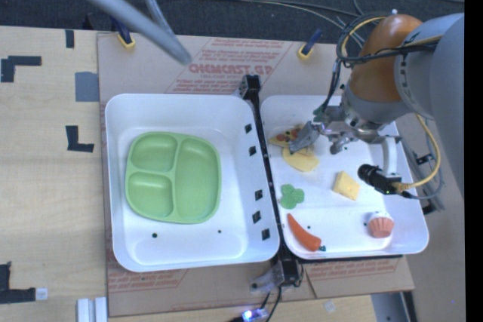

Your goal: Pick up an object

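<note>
My gripper is low over the upper left part of the right bin. It sits right next to a small orange and yellow toy and just above a flat yellow piece. I see nothing held in it. Further toys lie in the same bin: a yellow cheese wedge, a green broccoli piece, an orange carrot and a small cupcake.
The left bin holds a green divided plate. A black divider runs between the bins. The arm's orange band and cables hang over the right bin's upper right. Grey poles cross the top left.
</note>
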`<act>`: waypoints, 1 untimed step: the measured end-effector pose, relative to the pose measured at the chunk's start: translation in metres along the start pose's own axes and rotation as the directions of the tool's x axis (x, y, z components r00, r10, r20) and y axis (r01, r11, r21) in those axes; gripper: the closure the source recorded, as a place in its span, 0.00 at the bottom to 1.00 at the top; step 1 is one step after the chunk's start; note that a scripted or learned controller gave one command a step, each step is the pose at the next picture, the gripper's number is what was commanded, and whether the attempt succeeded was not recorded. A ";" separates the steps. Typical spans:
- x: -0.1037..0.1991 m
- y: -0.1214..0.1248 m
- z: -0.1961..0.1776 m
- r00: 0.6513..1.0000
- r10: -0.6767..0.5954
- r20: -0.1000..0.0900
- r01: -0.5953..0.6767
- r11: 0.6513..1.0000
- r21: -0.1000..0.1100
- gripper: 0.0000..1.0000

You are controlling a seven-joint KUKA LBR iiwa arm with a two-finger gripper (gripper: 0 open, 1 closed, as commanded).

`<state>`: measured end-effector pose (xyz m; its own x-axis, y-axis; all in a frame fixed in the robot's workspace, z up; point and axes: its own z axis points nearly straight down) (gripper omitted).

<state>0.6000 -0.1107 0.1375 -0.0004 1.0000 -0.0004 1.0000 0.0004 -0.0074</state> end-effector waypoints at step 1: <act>0.001 0.000 0.053 1.000 -0.001 0.001 0.001 1.000 -0.006 0.00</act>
<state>0.5994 -0.1101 0.0843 -0.0018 1.0000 -0.0016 1.0000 0.0018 -0.0017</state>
